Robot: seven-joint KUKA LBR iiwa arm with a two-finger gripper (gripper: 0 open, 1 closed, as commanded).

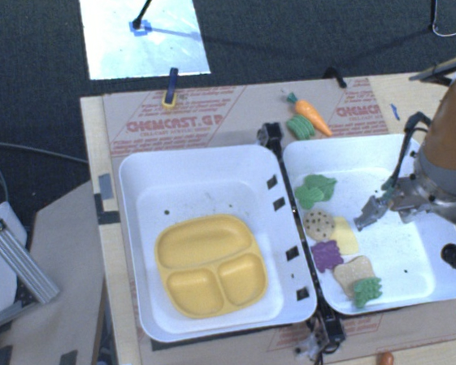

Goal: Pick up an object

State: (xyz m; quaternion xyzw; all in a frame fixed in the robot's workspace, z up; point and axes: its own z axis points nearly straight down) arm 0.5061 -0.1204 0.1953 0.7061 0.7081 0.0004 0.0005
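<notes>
The flat round speckled toy cookie (319,224) looks light and rigid, so pinch its edges; your tool's (366,217) opening I cannot tell.

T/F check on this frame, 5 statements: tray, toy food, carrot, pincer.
1. The yellow divided tray lies in the left bin. True.
2. The toy carrot lies inside the right bin. False: it rests on the cardboard behind the bins.
3. The pincer hangs over the right bin. True.
4. The pincer holds the chocolate-chip cookie. False: the cookie lies on the bin floor, to the left of the pincer in this view.
5. The purple grapes sit in the left bin. False: they lie in the right bin, near its left wall.
</notes>
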